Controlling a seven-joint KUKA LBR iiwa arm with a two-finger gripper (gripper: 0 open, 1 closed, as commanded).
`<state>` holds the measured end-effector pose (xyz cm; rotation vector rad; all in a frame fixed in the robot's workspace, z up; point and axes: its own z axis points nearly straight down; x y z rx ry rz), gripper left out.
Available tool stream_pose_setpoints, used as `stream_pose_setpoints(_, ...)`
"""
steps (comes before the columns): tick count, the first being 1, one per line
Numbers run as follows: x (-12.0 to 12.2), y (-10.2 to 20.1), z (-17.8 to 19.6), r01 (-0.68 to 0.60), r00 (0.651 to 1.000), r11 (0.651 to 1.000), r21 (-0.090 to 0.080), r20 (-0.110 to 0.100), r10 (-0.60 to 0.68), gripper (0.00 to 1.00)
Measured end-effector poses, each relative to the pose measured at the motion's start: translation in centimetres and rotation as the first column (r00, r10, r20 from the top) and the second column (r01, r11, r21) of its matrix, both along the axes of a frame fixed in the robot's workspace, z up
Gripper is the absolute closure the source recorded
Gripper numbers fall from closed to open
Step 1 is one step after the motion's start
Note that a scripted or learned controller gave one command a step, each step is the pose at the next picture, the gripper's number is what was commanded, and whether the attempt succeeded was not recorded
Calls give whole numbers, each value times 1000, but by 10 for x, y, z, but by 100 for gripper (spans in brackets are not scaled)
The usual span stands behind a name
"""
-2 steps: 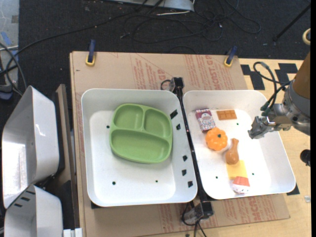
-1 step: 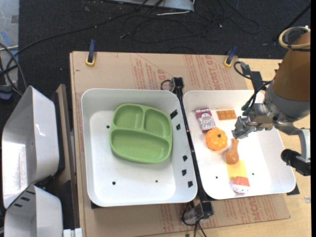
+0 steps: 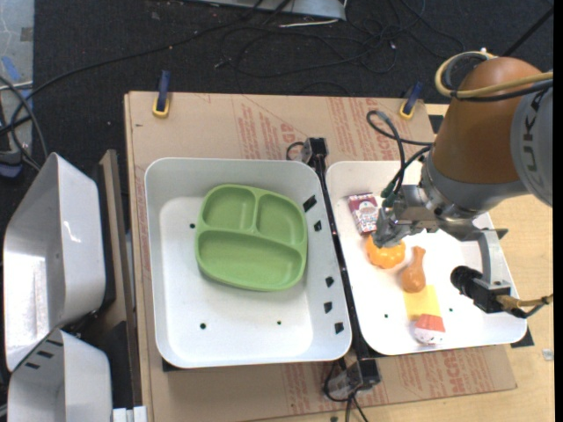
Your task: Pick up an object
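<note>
Hovering over the orange fruit (image 3: 385, 254), the fingers (image 3: 387, 232) look unreadable: open or closed, cannot tell.

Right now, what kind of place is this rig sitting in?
Likely a robotics lab or test cell: two white bins clamped to a cardboard-covered bench, loose cables across the dark floor, and toy items like a green divided plate.

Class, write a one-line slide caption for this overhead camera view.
KUKA arm's gripper poised over an orange toy in the right bin; a green divided plate sits in the left bin.

A robotics lab: clamped cardboard bench (image 3: 264, 117), loose cables (image 3: 264, 42) across dark floor.
</note>
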<state>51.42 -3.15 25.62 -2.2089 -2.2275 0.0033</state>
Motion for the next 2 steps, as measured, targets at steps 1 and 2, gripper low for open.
stream_pose_setpoints(1,10,48,0,0,1000,1000,-1,3,0,100)
stream_pose_setpoints(2,13,104,-14,0,1000,1000,-1,0,0,100)
